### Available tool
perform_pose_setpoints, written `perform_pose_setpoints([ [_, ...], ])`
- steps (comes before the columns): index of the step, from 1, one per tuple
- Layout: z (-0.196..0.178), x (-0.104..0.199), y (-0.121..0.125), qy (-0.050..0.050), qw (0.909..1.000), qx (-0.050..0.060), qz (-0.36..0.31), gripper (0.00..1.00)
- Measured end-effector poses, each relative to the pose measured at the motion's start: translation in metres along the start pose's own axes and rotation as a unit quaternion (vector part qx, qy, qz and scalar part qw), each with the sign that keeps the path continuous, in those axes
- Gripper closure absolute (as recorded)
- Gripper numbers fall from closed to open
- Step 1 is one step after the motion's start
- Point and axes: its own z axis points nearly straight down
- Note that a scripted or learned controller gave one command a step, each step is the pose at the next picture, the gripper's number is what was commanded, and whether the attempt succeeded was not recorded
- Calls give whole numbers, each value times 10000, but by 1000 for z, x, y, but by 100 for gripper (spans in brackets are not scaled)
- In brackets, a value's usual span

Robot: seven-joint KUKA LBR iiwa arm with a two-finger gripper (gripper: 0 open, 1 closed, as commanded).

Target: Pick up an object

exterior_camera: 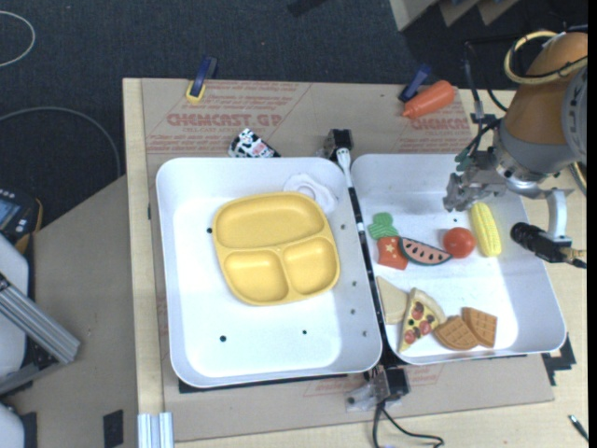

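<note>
Corn (485, 229), a yellow toy cob, lies in the right bin (541, 297) just below-right of the jaws (459, 194), near but not touching as far as this view tells. Jaws' state: cannot tell, the tips are dark and small against the bin floor. Nothing seen between them.

Tomato (458, 242) sits just under the jaws, touching the corn's lower end; watermelon slice (425, 251) and a red block (392, 253) lie further left of the jaws, green piece (381, 225) beyond. Pizza slice (420, 317) and waffles (466, 329) are well below, near the bin's front wall. Toys are loosely scattered, likely so each can be grabbed alone.

Left bin (187, 325) holds a yellow divided plate (275, 247), well left of the jaws.

Arm (546, 101) hangs low over the bin's back edge, probably lining up on corn or tomato. Pickup not yet done.
</note>
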Motion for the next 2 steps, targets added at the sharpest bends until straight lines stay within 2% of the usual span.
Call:
perform_pose_setpoints([
  [2,-88,-8,8,0,10000,-3,-6,100],
])
